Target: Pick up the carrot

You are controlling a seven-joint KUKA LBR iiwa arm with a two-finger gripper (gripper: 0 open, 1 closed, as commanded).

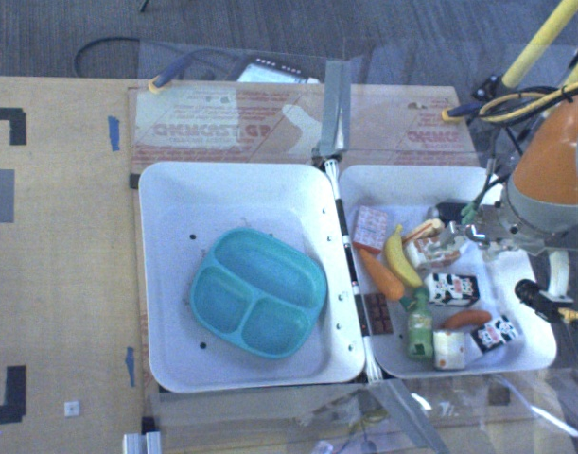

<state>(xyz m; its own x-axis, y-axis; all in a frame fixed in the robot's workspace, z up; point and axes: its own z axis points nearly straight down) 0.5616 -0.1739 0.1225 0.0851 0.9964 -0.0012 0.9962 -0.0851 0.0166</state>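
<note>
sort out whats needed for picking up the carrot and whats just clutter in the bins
Job:
carrot
hand
right bin

Lying about:
banana
green bottle
cow-print cartons
pink packet
teal divided plate
left bin

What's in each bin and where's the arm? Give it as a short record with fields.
left bin: teal tray, three compartments
right bin: carrot, banana, green bottle, two cow-print cartons, pink packet, other small items
carrot: lies by the bin's left wall, touching the banana
arm: over the right bin's right side
carrot held: no
</note>
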